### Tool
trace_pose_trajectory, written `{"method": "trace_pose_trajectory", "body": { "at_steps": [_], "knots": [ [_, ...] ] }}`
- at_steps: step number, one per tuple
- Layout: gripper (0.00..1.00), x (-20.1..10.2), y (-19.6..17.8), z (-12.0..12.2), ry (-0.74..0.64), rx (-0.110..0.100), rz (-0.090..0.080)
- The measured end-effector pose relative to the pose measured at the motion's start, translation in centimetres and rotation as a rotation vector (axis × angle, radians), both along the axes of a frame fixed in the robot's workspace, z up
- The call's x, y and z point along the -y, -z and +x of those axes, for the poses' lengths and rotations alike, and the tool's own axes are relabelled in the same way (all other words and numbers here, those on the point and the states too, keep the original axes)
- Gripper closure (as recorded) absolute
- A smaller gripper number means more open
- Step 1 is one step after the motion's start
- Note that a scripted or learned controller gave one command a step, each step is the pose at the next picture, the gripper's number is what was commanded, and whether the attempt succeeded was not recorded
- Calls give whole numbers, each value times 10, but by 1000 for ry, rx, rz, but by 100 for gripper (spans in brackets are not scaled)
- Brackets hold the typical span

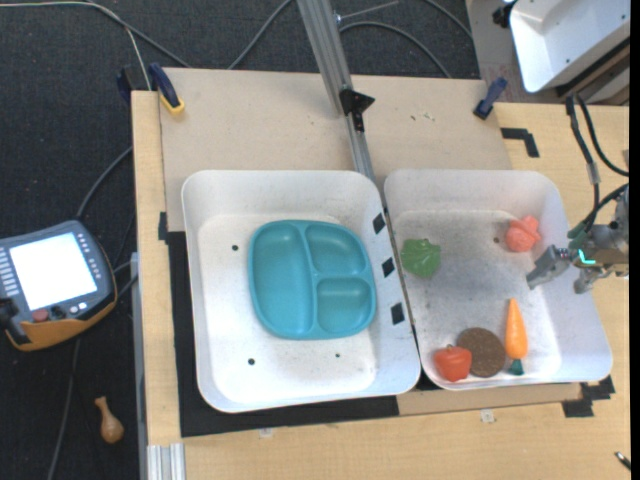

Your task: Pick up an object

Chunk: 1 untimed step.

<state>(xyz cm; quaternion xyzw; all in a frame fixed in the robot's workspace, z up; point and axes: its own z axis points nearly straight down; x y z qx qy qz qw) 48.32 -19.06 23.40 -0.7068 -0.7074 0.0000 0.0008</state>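
In the right bin (470, 183) lie a green leafy toy (421, 257), a pink lumpy toy (522, 234), an orange carrot (515, 330), a brown disc (483, 351) and a red tomato-like toy (452, 362). My gripper (565, 271) hovers over the bin's right side, below the pink toy and above the carrot. Its two grey fingers stand apart and open, with nothing between them.
The left bin (280, 183) holds a teal divided plate (310, 276). A slanted metal pole (335, 58) crosses the bench at the back. A teach pendant (50, 283) lies off the bench to the left. Blue clamps (167, 88) grip the board's far corners.
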Motion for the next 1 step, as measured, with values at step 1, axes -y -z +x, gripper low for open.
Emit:
{"method": "trace_pose_trajectory", "body": {
  "at_steps": [1],
  "knots": [
    [0, 0, 0, 0, 0, 1, 0]
  ]
}}
